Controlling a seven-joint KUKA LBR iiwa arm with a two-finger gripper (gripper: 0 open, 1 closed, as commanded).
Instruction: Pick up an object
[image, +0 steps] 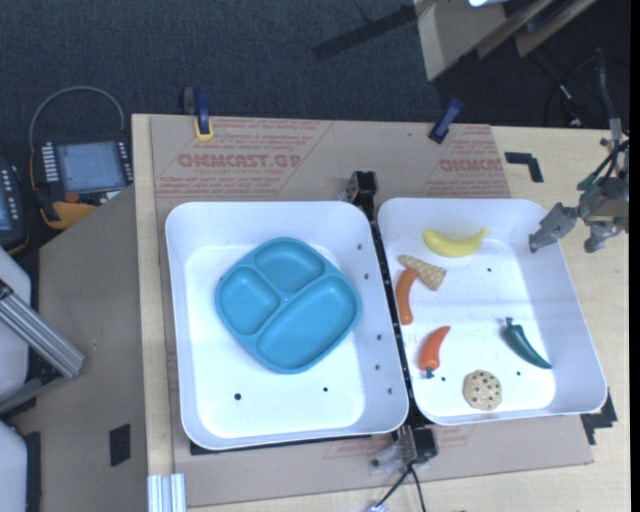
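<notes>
Objects for picking lie in the right bin (575, 300), six in number, all resting flat on its floor and apart from the gripper.

Camera view, right bin:
- A yellow banana (453, 241) lies near the far edge, left of centre, curved side toward the near edge.
- A tan wedge-shaped piece (424, 270) lies just nearer than the banana, close to the left wall.
- An orange carrot-like piece (404, 296) lies along the left wall, its upper end touching or all but touching the tan wedge.
- A red pepper (434, 349) lies tilted near the middle of the bin, toward the near-left corner.
- A round cookie (483, 389) sits close to the near edge, about midway along it.
- A green pepper (523, 343) lies toward the right wall, well apart from the cookie.

Camera view, left bin (190, 300):
- A blue divided plate (288, 303) with three compartments sits near the centre, nothing seen in its compartments.

Camera view, tool:
- The gripper (573, 228) hangs over the far-right corner of the right bin, at or just beyond its rim. Its two fingers stand spread wide apart, one pointing toward the bin's interior, with nothing between them. The nearest item, the banana, is well apart from it.

Both bins rest side by side on a brown board (300, 160) with printed lettering along its far edge.
</notes>
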